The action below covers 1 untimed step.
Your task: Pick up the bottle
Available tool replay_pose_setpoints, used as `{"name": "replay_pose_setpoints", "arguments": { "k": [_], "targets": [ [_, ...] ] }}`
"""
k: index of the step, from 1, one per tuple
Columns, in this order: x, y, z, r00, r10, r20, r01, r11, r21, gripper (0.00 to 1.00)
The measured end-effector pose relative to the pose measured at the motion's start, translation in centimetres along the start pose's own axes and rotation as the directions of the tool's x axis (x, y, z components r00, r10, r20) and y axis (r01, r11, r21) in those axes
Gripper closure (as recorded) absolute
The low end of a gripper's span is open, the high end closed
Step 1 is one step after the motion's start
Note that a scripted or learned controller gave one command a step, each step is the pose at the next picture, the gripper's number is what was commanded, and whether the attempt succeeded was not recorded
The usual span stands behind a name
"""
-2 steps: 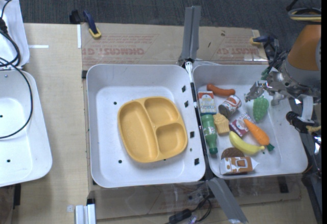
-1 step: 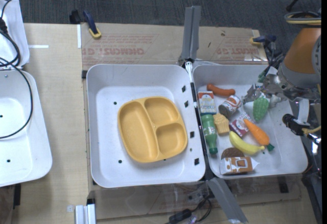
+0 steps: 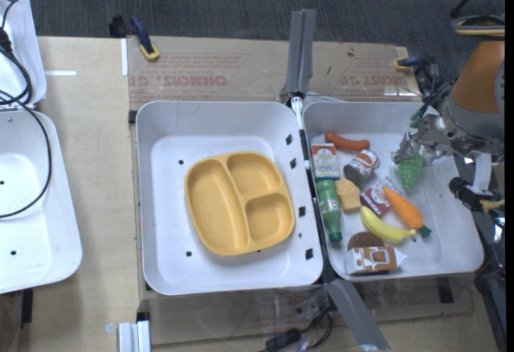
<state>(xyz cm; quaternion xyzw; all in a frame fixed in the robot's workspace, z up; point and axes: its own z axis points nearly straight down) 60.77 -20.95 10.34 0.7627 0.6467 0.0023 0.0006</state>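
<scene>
Because the bottle (image 3: 328, 209) lies flat along the left wall of the right bin (image 3: 462, 254), the arm (image 3: 482, 77) has to travel across the whole bin to reach it. The gripper (image 3: 418, 151) hangs now near the far right part of that bin, just above a green ridged toy (image 3: 410, 172), and it holds nothing that I can see. Whether the tool is open or closed I cannot tell; the metal parts there are too small and mixed together.

The bottle is green with a white cap end pointing to the far side. A small red and white carton (image 3: 323, 160) is touching or almost touching its far end, and a piece of cracker (image 3: 348, 195) sits just beside its right side. In my judgement the best grasp is across the narrow body, near its middle, with the jaws turned so that one goes between the bottle and the bin wall. This gap looks very tight, so a slightly tilted approach or a grasp nearer to the lower end may be safer.

The banana (image 3: 384, 225) and the carrot (image 3: 403, 210) lie well to the right and should not disturb. The left bin (image 3: 152, 182) holds a yellow divided tray (image 3: 239, 202).

The arm's upper part is cut off by the frame edge, and the label of the bottle is unreadable.
</scene>
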Motion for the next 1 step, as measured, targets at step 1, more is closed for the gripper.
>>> {"name": "replay_pose_setpoints", "arguments": {
  "k": [1],
  "targets": [
    [7.04,-1.69,-9.75,0.997,0.077,0.004,-0.077,0.997,0.004,1.00]
  ]
}}
